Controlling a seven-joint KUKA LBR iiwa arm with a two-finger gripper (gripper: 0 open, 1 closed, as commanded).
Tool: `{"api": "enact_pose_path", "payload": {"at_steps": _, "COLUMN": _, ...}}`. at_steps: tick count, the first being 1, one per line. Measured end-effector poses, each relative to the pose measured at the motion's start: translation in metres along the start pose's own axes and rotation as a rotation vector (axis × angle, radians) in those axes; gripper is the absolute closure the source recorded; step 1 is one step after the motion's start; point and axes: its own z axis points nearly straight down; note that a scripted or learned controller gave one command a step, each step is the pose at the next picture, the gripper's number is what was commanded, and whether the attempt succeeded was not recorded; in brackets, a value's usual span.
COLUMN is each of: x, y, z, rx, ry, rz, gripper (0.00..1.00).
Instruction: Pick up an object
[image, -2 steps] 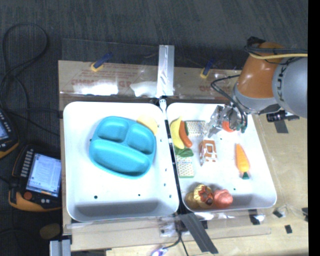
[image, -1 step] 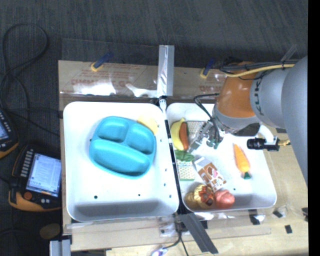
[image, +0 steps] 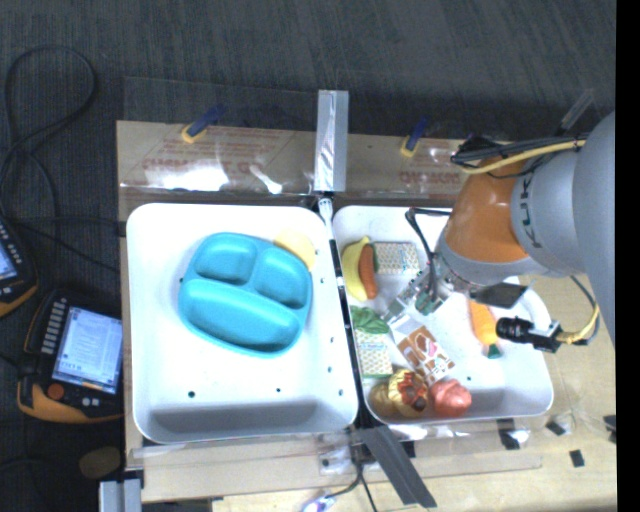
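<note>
Two white bins sit side by side at mid-frame on a brown bench. The left bin (image: 150, 400) carries a blue sectioned tray (image: 247, 291), lying tilted across its centre, with a pale yellow object (image: 297, 247) touching the tray's upper right edge.

The right bin (image: 530, 385) holds the clutter. Near its upper left corner lies a banana (image: 351, 268) with a red-orange piece (image: 368, 272) resting against its right side. Just right of these is a pale checkered packet (image: 396, 260). Below the banana sits something green and leafy (image: 367, 321), and under that a small green-and-white packet (image: 374, 353). A packet with a red-and-brown print (image: 424, 354) lies toward the bin's centre. At the lower edge of the bin are a yellow-brown lumpy item (image: 396, 392) and a red round item (image: 452, 398), touching each other. An orange carrot-like piece (image: 483, 325) lies at the right of the bin, partly under a black fitting on the arm.

The arm (image: 560, 215) comes in from the right of the frame, orange band showing above the wrist. The gripper (image: 429, 299) is low over the middle of the right bin, between the checkered packet and the printed packet. Whether the claw is open or closed cannot be told from this angle; nothing can be made out in its grasp.
</note>
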Motion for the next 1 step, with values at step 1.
{"api": "enact_pose_path", "payload": {"at_steps": 1, "x": -0.0089, "y": -0.0561, "z": -0.0002, "rx": 0.004, "ry": 0.002, "rz": 0.280, "gripper": 1.00}}
